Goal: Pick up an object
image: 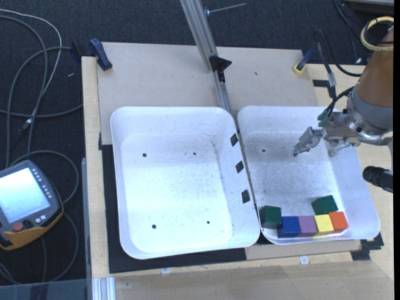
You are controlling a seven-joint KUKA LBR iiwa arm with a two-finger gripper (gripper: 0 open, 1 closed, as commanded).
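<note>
The arm enters from the right edge of the frame, and its gripper (307, 144) hangs over the upper part of the right bin (275, 130). Whether its fingers are spread or pressed together cannot be told; nothing shows between them.

The blocks sit in a cluster at the lower right of that bin, well apart from the gripper. A dark green block (270, 215) lies at the cluster's left, just beside a blue block (290, 226). A purple block (307, 224), a yellow block (323, 223) and an orange block (338, 220) follow in a row, touching one another. A second green block (324, 204) sits just above the yellow one.

The left bin (125, 130) lies beside the right one on the worktop (156, 74). A teach pendant (25, 202) rests at the lower left of the frame.
</note>
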